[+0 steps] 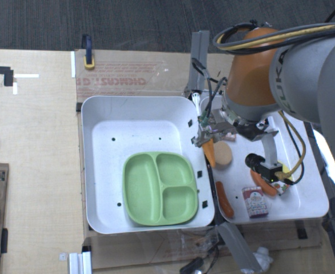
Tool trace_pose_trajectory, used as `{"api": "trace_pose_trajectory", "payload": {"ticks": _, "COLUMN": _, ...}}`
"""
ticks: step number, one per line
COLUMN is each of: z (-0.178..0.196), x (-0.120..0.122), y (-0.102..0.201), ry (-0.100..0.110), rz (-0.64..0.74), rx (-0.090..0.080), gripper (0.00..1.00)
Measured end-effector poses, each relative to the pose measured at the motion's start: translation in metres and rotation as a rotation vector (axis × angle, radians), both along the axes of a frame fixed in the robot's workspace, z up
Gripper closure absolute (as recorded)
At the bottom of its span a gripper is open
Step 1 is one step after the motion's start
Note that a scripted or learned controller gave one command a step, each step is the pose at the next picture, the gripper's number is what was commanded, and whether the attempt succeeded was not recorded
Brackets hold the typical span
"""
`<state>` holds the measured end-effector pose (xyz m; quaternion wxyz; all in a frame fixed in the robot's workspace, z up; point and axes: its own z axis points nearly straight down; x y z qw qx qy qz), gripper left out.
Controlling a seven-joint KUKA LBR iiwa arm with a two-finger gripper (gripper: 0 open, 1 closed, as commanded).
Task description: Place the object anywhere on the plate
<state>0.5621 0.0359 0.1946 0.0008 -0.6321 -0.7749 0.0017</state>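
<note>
While the gripper (208,135) — its grip impossible to tell — hovers right of centre, the bread roll (222,153) could miss the green plate (159,188) at lower centre.

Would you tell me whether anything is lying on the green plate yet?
No, the green plate in the left bin has all three compartments bare.

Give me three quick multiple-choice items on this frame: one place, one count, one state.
1. Where is the green plate?
A. left bin
B. right bin
C. bare bench

2. How many sections does the plate have?
A. two
B. three
C. four

3. What lies on the plate?
A. a sausage
B. a can
C. nothing

Answers:
1 A, it sits on the floor of the left bin.
2 B, its ridges mark one long section and two smaller ones.
3 C, its sections are bare; the sausage and can lie in the right bin.
</note>
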Motion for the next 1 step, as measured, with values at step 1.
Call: {"api": "trace_pose_trajectory", "payload": {"ticks": 1, "z": 0.0002, "x": 0.0001, "y": -0.0002, "ry": 0.000, "rz": 0.000, "rx": 0.000, "gripper": 0.00}}
